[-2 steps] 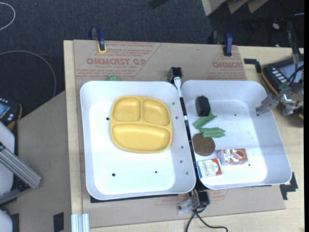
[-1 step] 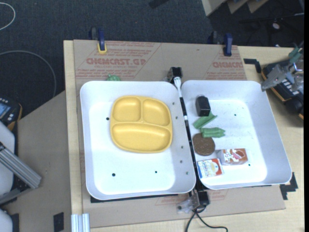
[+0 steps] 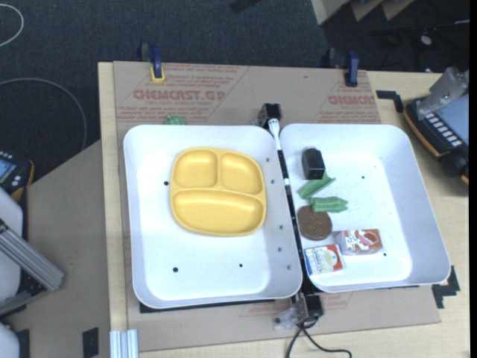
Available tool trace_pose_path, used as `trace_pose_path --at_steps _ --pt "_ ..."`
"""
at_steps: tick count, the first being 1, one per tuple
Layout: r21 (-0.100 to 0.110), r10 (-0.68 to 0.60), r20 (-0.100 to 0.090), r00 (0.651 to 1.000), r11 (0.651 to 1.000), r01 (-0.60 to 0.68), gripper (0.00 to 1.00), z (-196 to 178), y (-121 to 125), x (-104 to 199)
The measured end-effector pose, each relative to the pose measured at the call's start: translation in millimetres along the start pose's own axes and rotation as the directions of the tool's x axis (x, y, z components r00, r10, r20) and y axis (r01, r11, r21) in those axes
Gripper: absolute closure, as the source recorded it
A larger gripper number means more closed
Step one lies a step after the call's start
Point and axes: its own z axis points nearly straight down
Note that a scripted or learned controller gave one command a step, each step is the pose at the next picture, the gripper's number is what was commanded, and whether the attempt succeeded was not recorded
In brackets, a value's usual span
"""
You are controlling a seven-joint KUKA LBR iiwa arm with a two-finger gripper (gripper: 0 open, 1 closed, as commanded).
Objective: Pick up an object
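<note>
Small black rectangular block lies near the left wall of the right shallow white bin, untouched, so the reach seems not yet begun; whether the pincer is open or closed I cannot tell, and next it must descend over the block.

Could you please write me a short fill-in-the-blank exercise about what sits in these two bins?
1. The yellow plate lies in the ____ bin.
2. That plate has ____ compartments.
3. The brown disc lies in the ____ bin.
4. The black block sits in the same bin as the ____ packets.

Missing words: left; three; right; red-and-white
</note>
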Motion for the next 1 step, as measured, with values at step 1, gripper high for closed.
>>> trace_pose_path --at_steps 1 --pt "0.012 0.005 0.002 1.000 1.000 -0.005 1.00 -2.1 0.8 -2.7"
